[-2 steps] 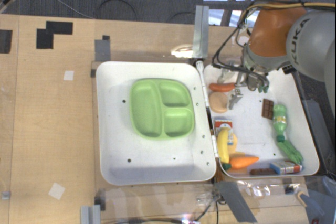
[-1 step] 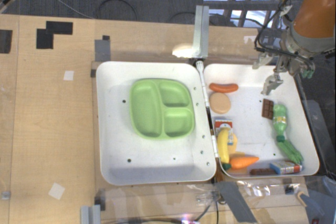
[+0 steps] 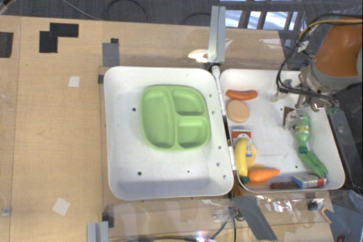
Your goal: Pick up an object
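Bins first: two shallow white ones sit side by side on the tan surface [image 3: 51,139], the left bin [image 3: 122,178] at frame centre and the right bin [image 3: 266,122] toward the right edge. One green divided plate [image 3: 174,117] with three compartments lies flat in the left bin, and that's its whole load. Over in the right bin the count runs higher: one sausage [image 3: 241,95] at the upper left, one round tan bun [image 3: 238,111] just below it, one small red and white carton [image 3: 241,135] under that, one banana [image 3: 242,157] standing lengthwise along the left wall, and one carrot [image 3: 262,174] lying across the bottom, touching the banana's lower end. One dark flat bar [image 3: 282,185] and one small red, white and blue box [image 3: 309,181] line the bottom rim. On the right side, one green bottle [image 3: 302,132] lies with one green leafy vegetable [image 3: 313,163] just below it. And the arm [image 3: 338,59], orange band showing, is down in the upper right of that bin, its gripper [image 3: 297,117] right at the top end of the green bottle; whether the fingers are spread or closed on it, I cannot tell from this angle.
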### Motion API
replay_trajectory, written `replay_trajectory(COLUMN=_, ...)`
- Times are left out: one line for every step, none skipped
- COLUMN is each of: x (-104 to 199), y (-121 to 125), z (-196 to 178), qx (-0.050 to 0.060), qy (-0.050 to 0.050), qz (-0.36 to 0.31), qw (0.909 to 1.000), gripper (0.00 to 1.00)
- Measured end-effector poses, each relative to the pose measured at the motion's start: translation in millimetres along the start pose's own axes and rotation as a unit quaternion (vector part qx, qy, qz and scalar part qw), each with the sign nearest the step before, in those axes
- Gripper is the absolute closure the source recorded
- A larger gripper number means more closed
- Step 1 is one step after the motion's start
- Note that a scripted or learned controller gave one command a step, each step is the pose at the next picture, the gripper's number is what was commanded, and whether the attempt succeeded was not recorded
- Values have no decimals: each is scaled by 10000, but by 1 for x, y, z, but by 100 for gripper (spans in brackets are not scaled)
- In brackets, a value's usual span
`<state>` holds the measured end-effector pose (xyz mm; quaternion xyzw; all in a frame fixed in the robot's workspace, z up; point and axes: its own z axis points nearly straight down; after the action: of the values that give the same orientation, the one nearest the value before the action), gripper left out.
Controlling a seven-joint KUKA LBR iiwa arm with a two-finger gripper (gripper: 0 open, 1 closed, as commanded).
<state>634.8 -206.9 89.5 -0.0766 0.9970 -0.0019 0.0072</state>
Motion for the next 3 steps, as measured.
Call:
replay_trajectory(x=25, y=6, z=1, qx=-9, qy=15, qz=126, qw=9999, gripper=0)
replay_trajectory(x=19, y=6, z=-15, qx=19, qy=-78, qz=107, qw=9999, gripper=100)
replay_trajectory(x=19, y=6, z=-14, qx=17, qy=-73, qz=104, qw=9999, gripper=0)
